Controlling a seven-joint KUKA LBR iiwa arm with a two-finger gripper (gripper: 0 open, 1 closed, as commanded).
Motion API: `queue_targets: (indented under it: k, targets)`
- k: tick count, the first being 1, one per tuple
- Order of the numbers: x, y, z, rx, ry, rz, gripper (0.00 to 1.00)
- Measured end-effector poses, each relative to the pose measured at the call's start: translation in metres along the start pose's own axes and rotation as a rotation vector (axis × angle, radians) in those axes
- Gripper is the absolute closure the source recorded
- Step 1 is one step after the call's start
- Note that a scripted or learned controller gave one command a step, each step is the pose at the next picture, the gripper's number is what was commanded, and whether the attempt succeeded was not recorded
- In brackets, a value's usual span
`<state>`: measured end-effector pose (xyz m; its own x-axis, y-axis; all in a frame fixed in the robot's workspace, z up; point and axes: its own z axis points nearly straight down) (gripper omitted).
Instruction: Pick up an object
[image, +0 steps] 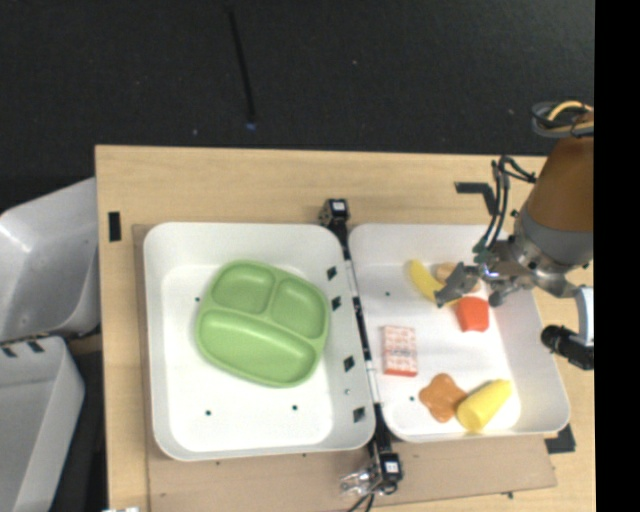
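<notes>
Camera view, right bin (530, 405): gripper (478, 287) low over the upper half, fingers apart and seemingly bare, between yellow banana piece (424, 279) and orange-red block (473, 314). Advice: centre on the block, descend straight, close squarely. Also held: pink carton (399, 350), orange toy (440, 396), yellow piece (485, 404). Left bin (165, 400): green divided plate (262, 322). Wooden bench (230, 180), dark floor.
</notes>
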<state>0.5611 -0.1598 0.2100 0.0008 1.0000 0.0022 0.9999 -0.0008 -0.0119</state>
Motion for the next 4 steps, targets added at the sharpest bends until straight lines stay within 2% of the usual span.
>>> queue_targets:
  k: [1,2,3,4]
  targets:
    - [0.0,0.003,-0.007,-0.012,-0.002,-0.003,0.0]
    - [0.006,0.005,0.039,-0.01,-0.004,-0.001,0.0]
    - [0.009,0.002,0.101,-0.008,-0.003,0.001,0.0]
    - [0.008,0.004,0.105,-0.016,-0.002,0.004,0.0]
